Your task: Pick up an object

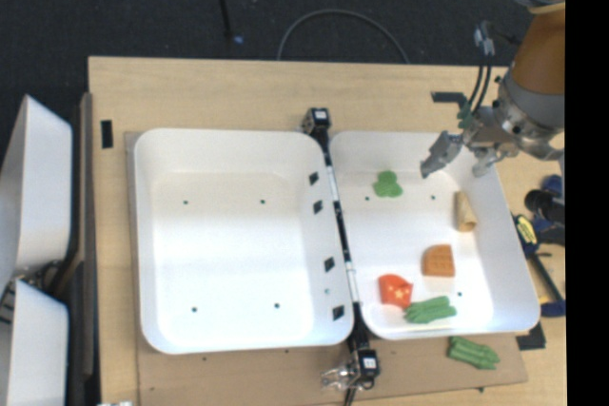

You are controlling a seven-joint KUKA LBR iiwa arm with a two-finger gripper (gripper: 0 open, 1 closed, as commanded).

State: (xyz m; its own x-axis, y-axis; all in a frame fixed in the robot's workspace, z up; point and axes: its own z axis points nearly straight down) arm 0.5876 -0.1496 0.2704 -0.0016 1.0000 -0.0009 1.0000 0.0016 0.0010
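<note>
Several small objects lie in the right bin (495, 299): a green lump (386, 184) near the back left, a tan block (464, 211) by the right wall, an orange block (438, 261), a red piece (395, 289) and a green piece (429, 310) at the front. My gripper (461, 156) hangs over the bin's back right part, above and apart from the tan block. Its two fingers are spread wide, with nothing between them.
The left bin (152, 233) sits beside the right one, with a black-clipped divider (331, 223) between them. Another green piece (473, 354) lies on the wooden bench outside the right bin's front edge. Tools lie at the bench's right edge (540, 214).
</note>
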